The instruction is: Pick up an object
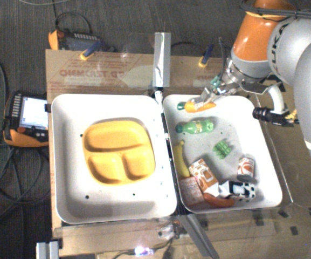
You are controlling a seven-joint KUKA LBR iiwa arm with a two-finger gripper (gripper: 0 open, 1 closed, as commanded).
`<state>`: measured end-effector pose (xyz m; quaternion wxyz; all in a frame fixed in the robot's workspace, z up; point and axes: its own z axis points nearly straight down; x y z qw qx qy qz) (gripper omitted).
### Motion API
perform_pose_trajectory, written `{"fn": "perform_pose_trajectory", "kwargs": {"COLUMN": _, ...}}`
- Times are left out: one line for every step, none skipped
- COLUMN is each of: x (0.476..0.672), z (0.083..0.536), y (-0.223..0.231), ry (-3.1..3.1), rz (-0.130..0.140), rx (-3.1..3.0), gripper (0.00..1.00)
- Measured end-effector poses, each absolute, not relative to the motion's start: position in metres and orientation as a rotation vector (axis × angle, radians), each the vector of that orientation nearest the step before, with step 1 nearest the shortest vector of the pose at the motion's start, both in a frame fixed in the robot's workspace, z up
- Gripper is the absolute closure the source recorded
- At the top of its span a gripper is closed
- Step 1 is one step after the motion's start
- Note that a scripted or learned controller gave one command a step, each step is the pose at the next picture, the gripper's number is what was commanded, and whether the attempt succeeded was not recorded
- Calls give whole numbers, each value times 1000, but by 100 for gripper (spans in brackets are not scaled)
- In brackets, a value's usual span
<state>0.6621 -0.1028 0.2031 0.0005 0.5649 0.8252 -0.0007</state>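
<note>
Currently pincer (pixel 212 94) low at far edge of right bin (pixel 263 139), touching orange carrot (pixel 197 106); open or closed: cannot tell. Green bottle (pixel 195 127) just nearer. Banana (pixel 181 161) along left wall. Carton (pixel 203 175), can (pixel 245 169), cow toy (pixel 239 190) at near side. Left bin (pixel 63 144) carries yellow divided tray (pixel 119 150).

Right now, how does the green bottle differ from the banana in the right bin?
The green bottle is green and lies crosswise in the bin's upper half; the banana is yellow and lies lengthwise along the left wall of the right bin. The bottle sits out on the open floor, the banana hugs the wall. Both lie flat, apart from the gripper.
</note>
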Motion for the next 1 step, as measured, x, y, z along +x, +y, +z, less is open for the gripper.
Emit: {"fn": "perform_pose_trajectory", "kwargs": {"x": 583, "z": 224, "y": -82, "ry": 2798, "rz": -1, "rx": 1430, "gripper": 100}}
